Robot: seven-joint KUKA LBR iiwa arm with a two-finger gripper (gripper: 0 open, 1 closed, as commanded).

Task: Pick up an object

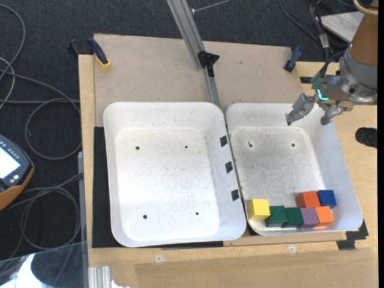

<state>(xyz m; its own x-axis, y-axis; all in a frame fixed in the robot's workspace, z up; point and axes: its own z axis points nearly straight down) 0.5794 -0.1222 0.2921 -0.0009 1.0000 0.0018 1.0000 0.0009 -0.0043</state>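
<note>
Camera view looks down at a slant on 2 white bins set side by side on a wooden bench (150,65), which keeps everything inside the arm's reach from the right. The left bin (120,125) shows bare speckled floor, while the right bin (336,161) holds all the candidate objects, small blocks packed against its near wall: a yellow block (259,208) at the left end, 2 dark green blocks (285,215) beside it, then a purple block (309,216), an orange block (324,215), a red-orange block (309,199) and a blue block (327,197). Their crowding in that near right corner probably leaves little room for fingers between them; the yellow one, at the end of the row, looks the most exposed. The gripper (312,113) hangs over the far right corner of the right bin, well apart from the blocks, its 2 fingers spread apart with nothing between them and touching nothing, so the pick is not yet begun.
</note>
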